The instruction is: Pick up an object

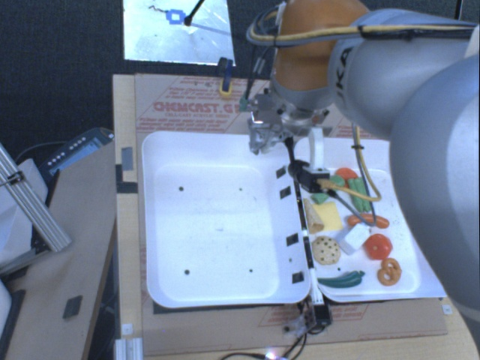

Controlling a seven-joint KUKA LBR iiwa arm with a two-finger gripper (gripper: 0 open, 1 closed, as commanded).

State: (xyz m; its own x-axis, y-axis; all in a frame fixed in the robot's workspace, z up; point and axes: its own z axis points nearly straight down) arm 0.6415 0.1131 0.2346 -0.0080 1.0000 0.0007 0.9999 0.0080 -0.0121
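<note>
Orange-banded arm's gripper [264, 142] hangs over the left bin's [169, 201] far right corner; grip state can't tell. Toy food sits in the right bin [405, 280]: tomato [377, 246], cookie [325, 250], pretzel [388, 271] near its front edge.

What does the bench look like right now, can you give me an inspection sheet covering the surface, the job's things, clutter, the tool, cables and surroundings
Surface: two white bins side by side on a cardboard sheet; left bin has a few dark specks.
Job's things: right bin holds toy food: tomato, pretzel, cookie, green pepper, cheese wedge, white block, carrot.
Clutter: yellow and blue clamp at the cardboard's far edge.
Tool: tool hangs over the far end of the divider between the bins; nothing seen between its fingers.
Cables: yellow cable loops from the arm down over the right bin.
Surroundings: dark curtain behind, shiny panel, metal rail at left.
</note>
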